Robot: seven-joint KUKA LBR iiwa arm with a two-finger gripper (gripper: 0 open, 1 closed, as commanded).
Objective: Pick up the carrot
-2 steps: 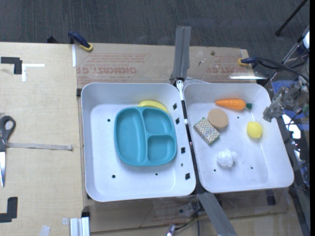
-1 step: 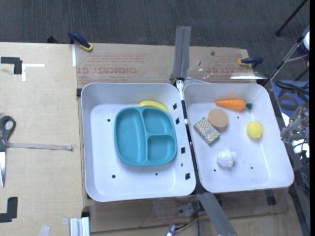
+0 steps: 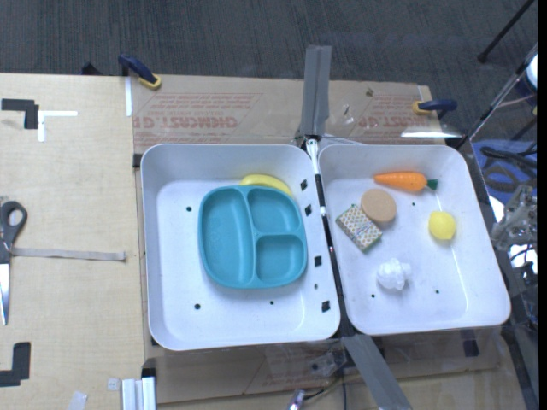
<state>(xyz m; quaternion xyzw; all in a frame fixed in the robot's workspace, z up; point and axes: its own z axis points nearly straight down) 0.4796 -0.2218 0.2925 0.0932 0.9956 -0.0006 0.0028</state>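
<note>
The carrot is orange with a small green tip pointing right. It lies on its side in the right bin, near the bin's far wall. Nothing touches it; a tan round piece sits just in front of it to the left.
Also in the right bin are a patterned block, a yellow ball-like fruit and a white crumpled item. The left bin holds a blue divided plate with a yellow thing behind it. Scissors lie at the far left of the bench.
</note>
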